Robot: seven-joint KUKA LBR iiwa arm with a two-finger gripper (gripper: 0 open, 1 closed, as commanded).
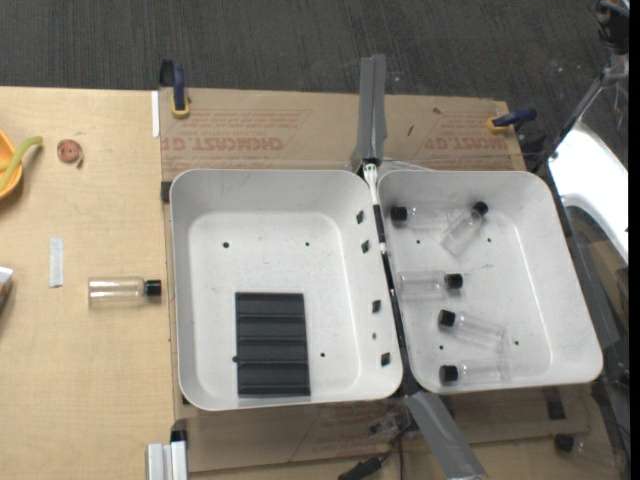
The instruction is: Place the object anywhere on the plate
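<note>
The dark ribbed plate (pixel 271 344) lies flat in the left bin (pixel 182 268), near its front wall. The things to pick from look like the small clear bottles with black caps, and they all lie on their sides in the right bin (pixel 566 258). One bottle (pixel 463 230) lies near the back and another bottle (pixel 425 285) lies close to the middle wall. A third bottle (pixel 478 332) and a fourth bottle (pixel 480 372) lie near the front, just beside each other. I cannot tell if the gripper is spread or pressed together. A lot can go wrong here. The bottles are round and smooth, so one may roll away or slip out when it is pinched. They are clear, so they are hard to see on the white floor. The two front bottles are close, so a grab at one may bump the other. The bottle has to go over the two rims (pixel 386 268) where the bins meet, and it may knock them if it is carried low. The plate has ridges, and a bottle dropped from high up may bounce or roll off. The middle of the right bin has open room, and so does the left bin behind the plate. One more bottle (pixel 120 288) lies out on the wooden bench (pixel 90 388), well apart from the bins.
</note>
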